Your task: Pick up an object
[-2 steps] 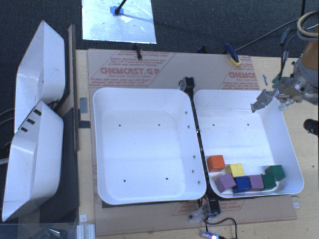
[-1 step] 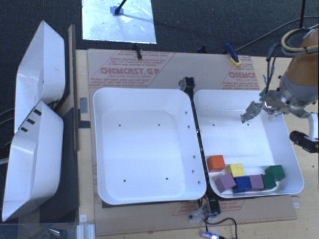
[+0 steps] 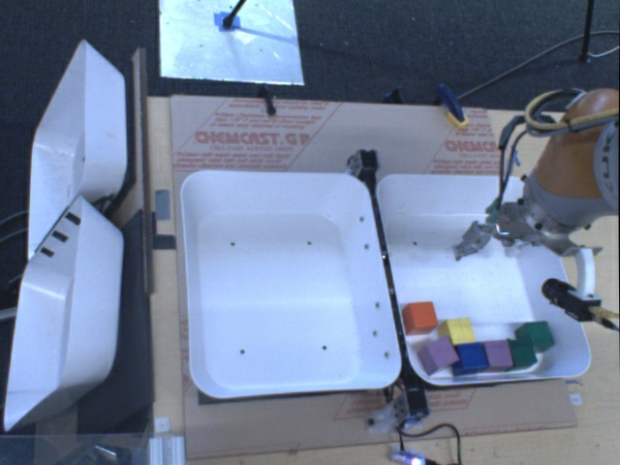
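So the blocks are all bunched up in the near corner of the right bin (image 3: 484, 197), and that's the whole problem as I see it. The orange block (image 3: 419, 316) sits a bit apart at the cluster's left end, then the yellow block (image 3: 457, 331), purple block (image 3: 438, 354), blue block (image 3: 472, 356), a second, lighter purple block (image 3: 498, 354) and the green block (image 3: 532, 338) are packed touching or nearly touching, right against the bin's near wall. The gripper (image 3: 472, 241) hangs over the bare floor of that bin, farther from the camera than the cluster and well apart from it, and there's nothing between its fingers as far as I can see. How far they're spread I honestly can't tell, it's a small grey shape from this angle. My guess at what goes wrong: if it drops into the packed bunch, a finger lands on top of a neighbour or just shoves the pile into the wall rather than closing around one block. The orange one looks like the safest bet since it has room on its sides. The left bin (image 3: 281, 187) holds nothing to grab. Hard to read: the arm is cut off past the wrist at the frame edge, and the green block's lower part is hidden behind the light purple one.
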Controlling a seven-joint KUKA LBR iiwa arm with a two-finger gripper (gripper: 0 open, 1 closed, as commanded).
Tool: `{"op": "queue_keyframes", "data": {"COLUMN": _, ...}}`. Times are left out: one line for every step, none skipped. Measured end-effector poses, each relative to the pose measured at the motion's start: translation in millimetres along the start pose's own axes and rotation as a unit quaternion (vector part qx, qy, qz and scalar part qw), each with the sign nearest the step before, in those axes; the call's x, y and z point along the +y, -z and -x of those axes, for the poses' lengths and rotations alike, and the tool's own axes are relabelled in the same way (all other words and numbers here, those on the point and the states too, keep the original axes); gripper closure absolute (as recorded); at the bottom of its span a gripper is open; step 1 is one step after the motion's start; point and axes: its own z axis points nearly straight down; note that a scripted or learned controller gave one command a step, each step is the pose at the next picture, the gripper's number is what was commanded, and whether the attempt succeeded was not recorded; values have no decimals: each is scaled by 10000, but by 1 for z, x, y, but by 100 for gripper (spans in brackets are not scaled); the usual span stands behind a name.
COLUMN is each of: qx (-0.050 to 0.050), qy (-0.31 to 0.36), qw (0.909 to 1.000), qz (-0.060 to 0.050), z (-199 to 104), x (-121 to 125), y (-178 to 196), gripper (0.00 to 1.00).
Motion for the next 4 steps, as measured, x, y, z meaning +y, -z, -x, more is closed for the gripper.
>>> {"op": "queue_keyframes", "data": {"qx": -1, "qy": 1, "qw": 10000, "qz": 6, "z": 0, "x": -1, "y": -47, "gripper": 0}}
{"op": "queue_keyframes", "data": {"qx": -7, "qy": 0, "qw": 10000, "qz": 29, "z": 0, "x": 1, "y": -34, "gripper": 100}}
{"op": "queue_keyframes", "data": {"qx": -10, "qy": 4, "qw": 10000, "qz": 50, "z": -2, "x": 8, "y": 27, "gripper": 100}}
{"op": "queue_keyframes", "data": {"qx": -11, "qy": 2, "qw": 10000, "qz": 52, "z": 2, "x": 6, "y": 90, "gripper": 100}}
